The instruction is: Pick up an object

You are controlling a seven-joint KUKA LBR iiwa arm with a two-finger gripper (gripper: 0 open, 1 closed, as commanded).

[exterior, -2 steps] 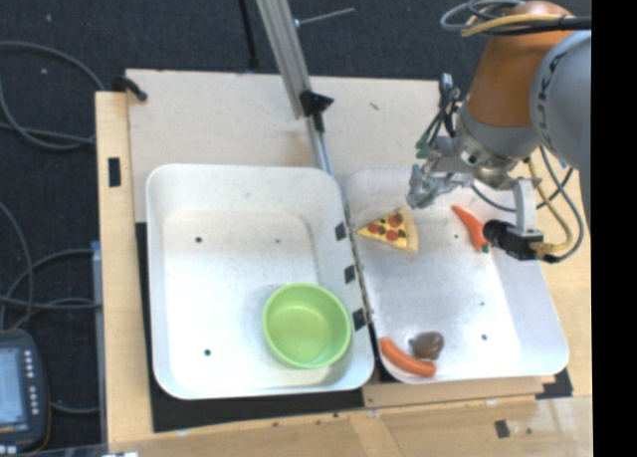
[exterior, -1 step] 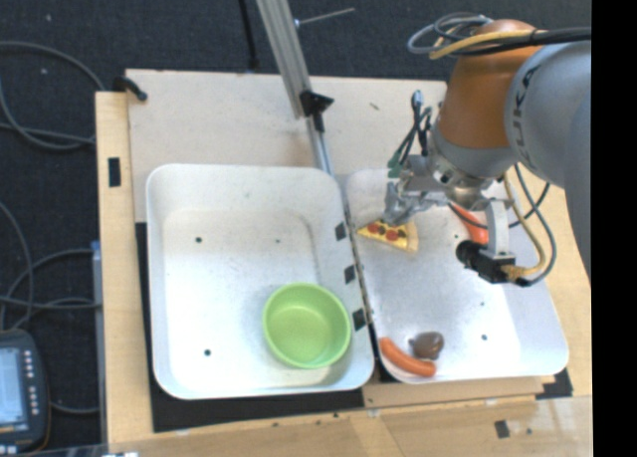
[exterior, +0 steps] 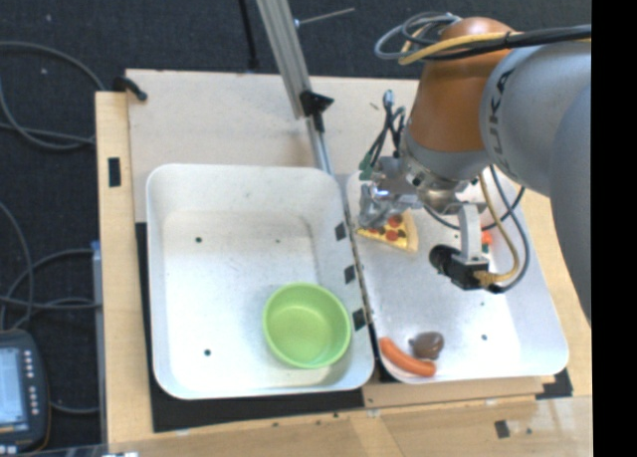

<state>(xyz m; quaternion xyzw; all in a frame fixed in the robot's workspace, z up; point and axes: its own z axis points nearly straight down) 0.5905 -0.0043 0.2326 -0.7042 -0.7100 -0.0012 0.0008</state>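
My gripper (exterior: 383, 214) hangs over the far left part of the right bin (exterior: 518, 345), under the orange wrist band. Right below its fingers lies a pizza slice toy (exterior: 395, 234), yellow with red spots; the fingers touch or overlap its upper edge. At the right bin's front left corner lie an orange sausage-like piece (exterior: 406, 357) and a small brown lump (exterior: 428, 344) on a white dish. A green bowl (exterior: 306, 324) stands in the front right of the left bin (exterior: 199, 246).
A slanted aluminium post (exterior: 289, 47) rises behind the bins. Black cable loops and a black connector (exterior: 460, 268) hang from the arm over the right bin's middle. The divider between the bins runs just left of the gripper.
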